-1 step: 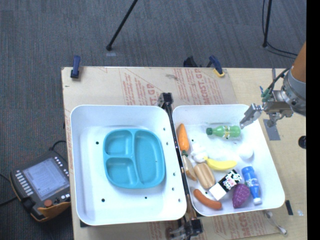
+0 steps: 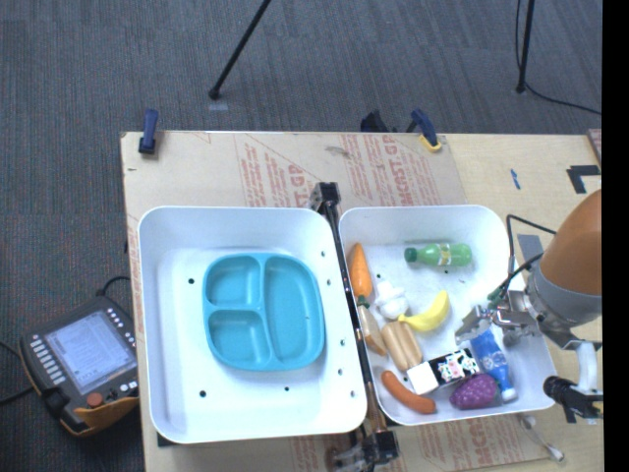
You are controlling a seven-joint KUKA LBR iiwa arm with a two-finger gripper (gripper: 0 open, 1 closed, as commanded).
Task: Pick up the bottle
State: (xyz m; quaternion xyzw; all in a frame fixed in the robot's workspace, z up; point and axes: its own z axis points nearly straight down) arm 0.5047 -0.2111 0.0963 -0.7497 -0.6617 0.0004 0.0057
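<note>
- Camera view, looking down on the table (image 2: 256, 160), a brown board surface with two blue clamps on its far edge.
- Left white shallow plastic bin (image 2: 162, 264) carries a turquoise plastic tray with three compartments (image 2: 263, 311), lying flat in the middle.
- Right white shallow plastic bin (image 2: 472, 219) is crowded, and here is the one to watch: a green plastic bottle with a yellow label (image 2: 439, 255) lies on its side toward the far wall, well apart from the arm.
- Along the left wall of that bin sits an orange toy carrot (image 2: 360, 269), with a small white toy (image 2: 391, 301) just beside it and a yellow toy banana (image 2: 428, 314) to its right.
- Nearer, a tan bread-like toy (image 2: 399, 342), a red toy sausage (image 2: 408, 392), a black-and-white carton (image 2: 444, 370) and a purple bunch of toy grapes (image 2: 475, 391) cluster together.
- The grey arm with its orange band comes in from the right, and its gripper (image 2: 491, 324) sits low over the right side of the bin, right above a blue-and-white bottle-shaped item (image 2: 491, 359) lying next to the grapes.
- Whether the gripper is released or clenched, I cannot tell; the wrist hides it.
- Off the table at the near left, a grey handheld control pendant (image 2: 79, 362) rests on the carpet.
</note>
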